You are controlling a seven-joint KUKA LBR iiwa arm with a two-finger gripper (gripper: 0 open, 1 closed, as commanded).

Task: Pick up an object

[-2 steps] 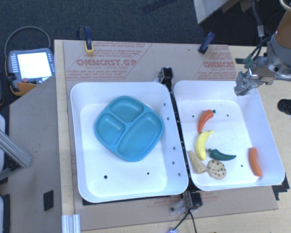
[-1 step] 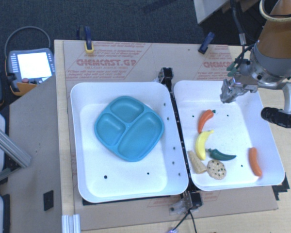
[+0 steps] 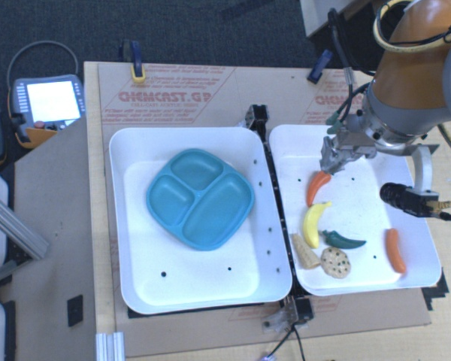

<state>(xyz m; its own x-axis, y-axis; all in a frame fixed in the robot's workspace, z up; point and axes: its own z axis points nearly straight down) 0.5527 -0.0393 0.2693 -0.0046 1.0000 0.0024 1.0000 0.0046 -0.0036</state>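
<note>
The arm (image 3: 413,59) is being reached into the right bin (image 3: 428,273), gripper (image 3: 332,164) angled down, seemingly touching the carrot (image 3: 316,186); its grasp cannot be told

Readable text sits only on the brown protective sheet (image 3: 233,89) covering the worktop, printed in faded red. At about 11 o'clock from the left white bin (image 3: 128,201), a large line reads "CHEMCAST GP", or close to that; the last letters are faint. Above it runs a smaller red line, too small to make out. The same print repeats at 12 o'clock from the right white bin (image 3: 361,277), cut off by the arm, so just a few red letters show, not legible. The lit tablet screen (image 3: 52,100) at 10 o'clock is blown out white, nothing readable on it.
</note>
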